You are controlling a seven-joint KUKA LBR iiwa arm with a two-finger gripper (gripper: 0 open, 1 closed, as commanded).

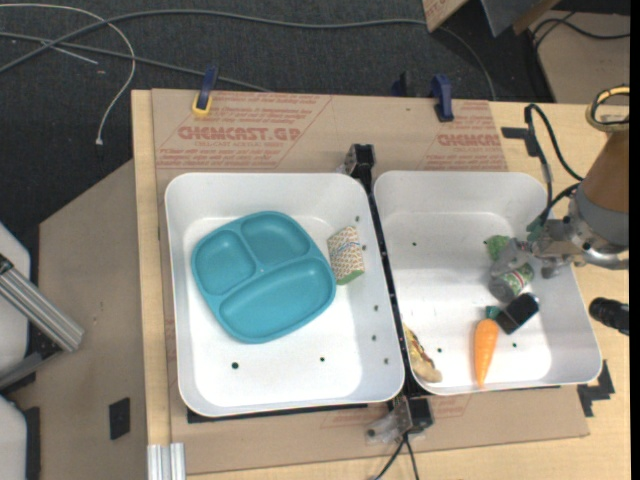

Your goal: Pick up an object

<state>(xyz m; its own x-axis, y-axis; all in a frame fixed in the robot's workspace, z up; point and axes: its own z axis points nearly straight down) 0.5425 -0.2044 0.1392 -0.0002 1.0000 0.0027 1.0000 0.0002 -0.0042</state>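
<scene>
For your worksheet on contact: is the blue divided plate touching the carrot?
Apart. The camera view shows the blue divided plate in the left bin, the carrot in the right bin, with both bin walls between.

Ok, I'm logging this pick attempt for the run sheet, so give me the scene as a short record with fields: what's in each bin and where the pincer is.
left bin: blue divided plate; small patterned object touching its right edge
right bin: orange carrot; black object; grey-green item; tan piece by the left wall
pincer: low over the right bin's right side, at the grey-green item
grasp: cannot tell
arm: enters from the right
</scene>
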